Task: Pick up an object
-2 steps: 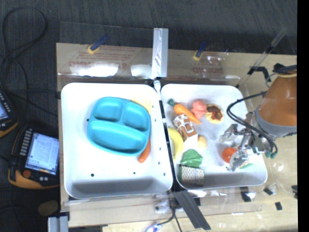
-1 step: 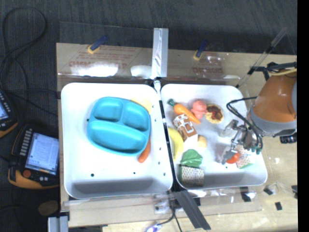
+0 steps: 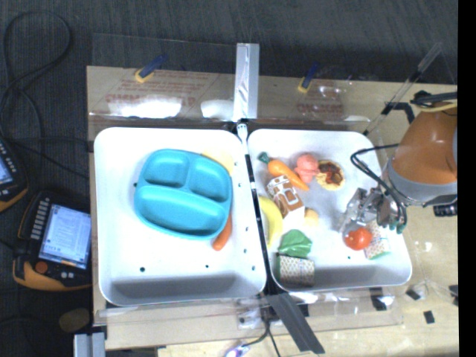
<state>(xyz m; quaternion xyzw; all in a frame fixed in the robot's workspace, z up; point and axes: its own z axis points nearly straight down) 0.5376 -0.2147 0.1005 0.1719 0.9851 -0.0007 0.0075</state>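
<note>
Red tomato [image 3: 358, 238] under the hand [image 3: 364, 213], right bin [image 3: 335, 139].
You cannot tell whether it is released or clenched; it hangs low, likely lined up for that tomato.

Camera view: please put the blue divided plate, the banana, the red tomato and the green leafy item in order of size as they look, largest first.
1. Blue divided plate, by far the largest.
2. Banana.
3. Green leafy item.
4. Red tomato, beside the claw.
Banana is partly hidden, so second and third places are unsure.
</note>
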